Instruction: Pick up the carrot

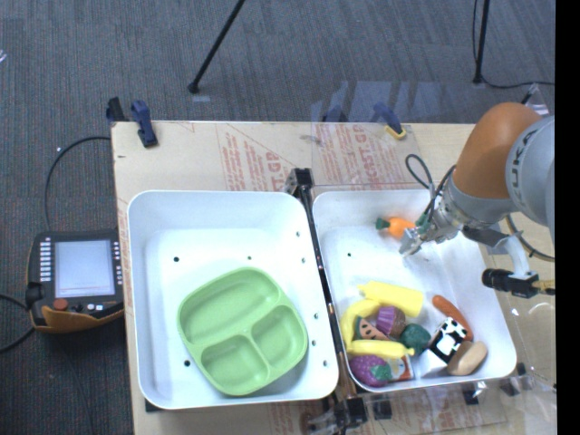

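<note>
**Carrot still in the bin, end effector just beside it**

Carrot (396, 227): small, orange with a green top, lying on the floor of the right bin (471, 270) near its back wall, apart from the other toy food. Not lifted; resting on the white surface, by the look of it.

End effector (415, 241): low over the right bin, just right of and slightly nearer than the carrot, hanging from the grey arm (498, 166) with its orange band. Fingertips close to the carrot's orange end, perhaps touching it; too small and blurred to settle. Spread or pressed together: cannot tell. Nothing visibly pinched between the fingers.

Elsewhere in the right bin, well apart from the carrot: a cluster at the front holding a yellow corn-like piece (392, 295), a banana (376, 347), a purple grape bunch (370, 368), a dark green vegetable (416, 337), a red sausage (450, 310), a black-and-white block (449, 340) and a tan bread-like piece (468, 359). Left bin (154, 243): a green divided plate (243, 331). Both bins side by side on the bench (227, 152), a teach pendant (77, 275) on the floor to the left.

Progress, judged from this: approach largely done, end effector down at the carrot's level and next to it. Left to do: centre on the carrot, close on it, lift it clear of the bin. Grasp not yet shown, so task likely at its early-to-middle stage. Risk: offset to the carrot's right could push it away rather than capture it.
</note>
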### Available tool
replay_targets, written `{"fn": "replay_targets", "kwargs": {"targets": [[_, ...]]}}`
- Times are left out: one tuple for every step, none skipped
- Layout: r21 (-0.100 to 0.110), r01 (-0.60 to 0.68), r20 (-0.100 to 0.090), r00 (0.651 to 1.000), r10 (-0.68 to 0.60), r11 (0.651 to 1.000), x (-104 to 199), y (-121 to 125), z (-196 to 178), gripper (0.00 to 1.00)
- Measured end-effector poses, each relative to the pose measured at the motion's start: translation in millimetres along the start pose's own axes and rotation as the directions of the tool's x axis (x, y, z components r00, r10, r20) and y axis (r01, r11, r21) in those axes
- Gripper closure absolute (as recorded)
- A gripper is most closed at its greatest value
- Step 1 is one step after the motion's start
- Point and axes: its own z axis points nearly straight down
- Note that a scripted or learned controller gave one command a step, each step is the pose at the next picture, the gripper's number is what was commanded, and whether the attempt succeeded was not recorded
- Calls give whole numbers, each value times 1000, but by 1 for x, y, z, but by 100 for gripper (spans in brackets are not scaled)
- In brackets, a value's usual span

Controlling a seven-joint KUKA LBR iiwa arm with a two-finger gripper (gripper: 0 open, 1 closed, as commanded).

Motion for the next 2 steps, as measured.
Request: {"fn": "replay_targets", "kwargs": {"targets": [[1,183,-1,983,-183,983,39,-24,1,100],[0,180,0,984,-180,984,38,-24,0,0]]}}
